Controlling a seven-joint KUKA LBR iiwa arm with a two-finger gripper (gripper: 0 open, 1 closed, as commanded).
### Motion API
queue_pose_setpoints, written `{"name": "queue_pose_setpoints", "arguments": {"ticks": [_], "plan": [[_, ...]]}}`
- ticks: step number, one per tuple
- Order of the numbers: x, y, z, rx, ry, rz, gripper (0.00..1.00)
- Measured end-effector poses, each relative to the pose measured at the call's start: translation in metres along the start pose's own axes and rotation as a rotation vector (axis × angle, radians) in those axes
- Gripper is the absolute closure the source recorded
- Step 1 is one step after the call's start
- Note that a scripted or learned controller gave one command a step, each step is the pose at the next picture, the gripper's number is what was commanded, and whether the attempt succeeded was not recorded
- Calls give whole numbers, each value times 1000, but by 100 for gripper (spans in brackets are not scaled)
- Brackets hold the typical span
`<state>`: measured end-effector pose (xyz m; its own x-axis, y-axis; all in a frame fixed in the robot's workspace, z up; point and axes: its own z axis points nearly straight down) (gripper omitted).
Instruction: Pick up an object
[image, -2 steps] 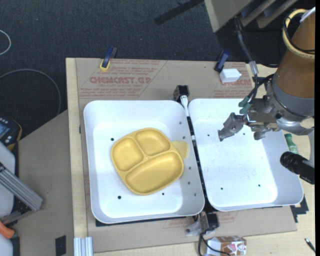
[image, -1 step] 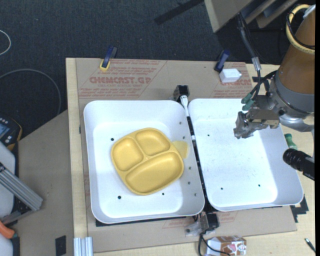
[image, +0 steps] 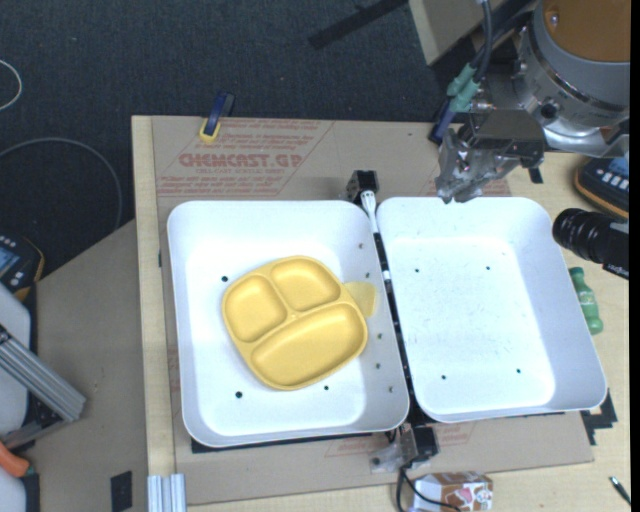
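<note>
The yellow three-compartment tray (image: 293, 322) looks like smooth, softly glossy moulded plastic, sitting in the left shallow white bin (image: 195, 300) of matt plastic beside its speckled right twin (image: 480, 300), both on a dull brown printed cardboard sheet (image: 245, 155) over the bench.

A brown worktop (image: 240, 160) printed with red lettering carried two shallow white bins side by side, the left bin (image: 195, 300) and the right bin (image: 480, 310), their inner rims nearly touching. A blue and yellow clamp (image: 214, 117) sat at the worktop's far left edge. A black clip (image: 362, 185) stood at the far end of the gap between the bins. A green marker-like item (image: 587, 299) lay just beside the right bin's outer rim. Dark carpet (image: 100, 60) lay beyond.
</note>
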<state>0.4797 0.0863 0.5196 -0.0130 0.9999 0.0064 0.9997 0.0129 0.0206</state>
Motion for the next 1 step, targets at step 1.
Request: {"name": "queue_pose_setpoints", "arguments": {"ticks": [1], "plan": [[-25, -5, 127, 34, -9, 16, 100]]}}
